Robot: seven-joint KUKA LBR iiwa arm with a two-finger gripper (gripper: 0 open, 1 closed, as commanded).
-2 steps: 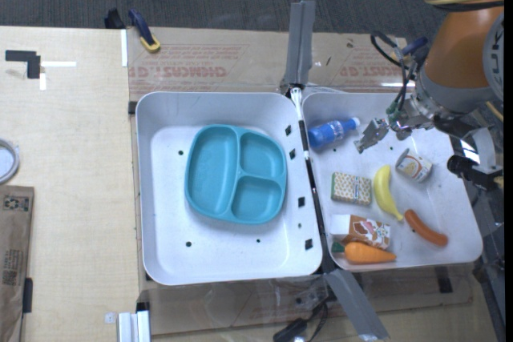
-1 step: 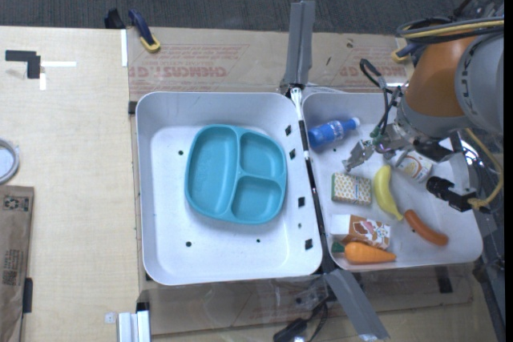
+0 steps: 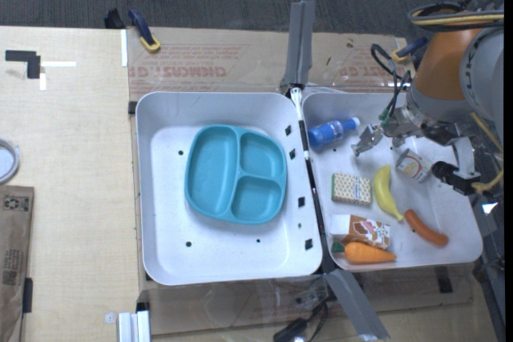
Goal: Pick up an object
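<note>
gripper [image 3: 370,140] low in right bin [image 3: 457,248], jaws spread and bare, blue bottle [image 3: 331,131] just left, banana [image 3: 387,192] below.

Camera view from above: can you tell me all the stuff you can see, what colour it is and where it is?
bins: two, white, side by side on the bench
divided plate: one, turquoise, middle of the left bin
bottle: one, blue, lying at the top left of the right bin
small box: one, pale with green pattern, middle of the right bin
banana: one, yellow, right of the small box
cup: one, white with a label, above the banana
sausage: one, red-orange, lower right of the right bin
packet: one, brown and white, above the carrot
carrot: one, orange, bottom edge of the right bin
clamp: one, blue and yellow, behind the left bin
gripper: one, grey metal, over the right bin beside the bottle
</note>
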